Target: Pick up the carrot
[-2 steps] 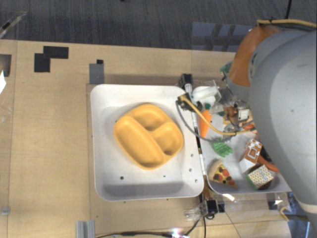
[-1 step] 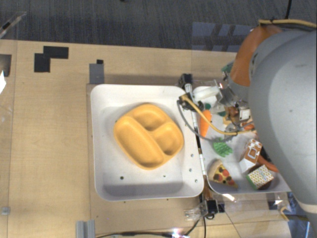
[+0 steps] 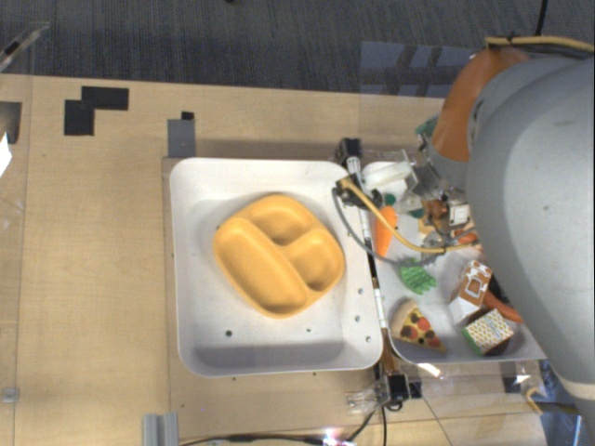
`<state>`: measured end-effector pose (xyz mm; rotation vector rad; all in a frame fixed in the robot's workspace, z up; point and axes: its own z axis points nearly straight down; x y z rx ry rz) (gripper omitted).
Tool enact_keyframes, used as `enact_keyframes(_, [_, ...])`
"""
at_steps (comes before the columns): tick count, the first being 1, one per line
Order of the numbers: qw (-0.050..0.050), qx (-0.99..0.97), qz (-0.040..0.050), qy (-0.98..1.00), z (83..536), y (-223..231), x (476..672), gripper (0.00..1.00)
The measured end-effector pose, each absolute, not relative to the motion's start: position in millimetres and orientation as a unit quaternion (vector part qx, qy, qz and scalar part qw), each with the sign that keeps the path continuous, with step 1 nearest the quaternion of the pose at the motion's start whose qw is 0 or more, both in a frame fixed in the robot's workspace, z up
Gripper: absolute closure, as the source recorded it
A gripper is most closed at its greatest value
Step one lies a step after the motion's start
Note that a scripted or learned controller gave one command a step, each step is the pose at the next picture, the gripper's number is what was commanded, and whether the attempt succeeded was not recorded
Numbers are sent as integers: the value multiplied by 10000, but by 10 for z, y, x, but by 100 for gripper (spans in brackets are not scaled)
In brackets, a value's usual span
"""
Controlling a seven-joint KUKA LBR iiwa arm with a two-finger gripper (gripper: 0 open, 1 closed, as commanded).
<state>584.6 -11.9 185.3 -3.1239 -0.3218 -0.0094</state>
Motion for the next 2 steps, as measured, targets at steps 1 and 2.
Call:
enact_keyframes(1, [6, -9947, -29, -1024, 1853, -119, 5846, 0])
enact_keyframes(2, [6, -9947, -29, -1024, 1852, -119, 5846, 0])
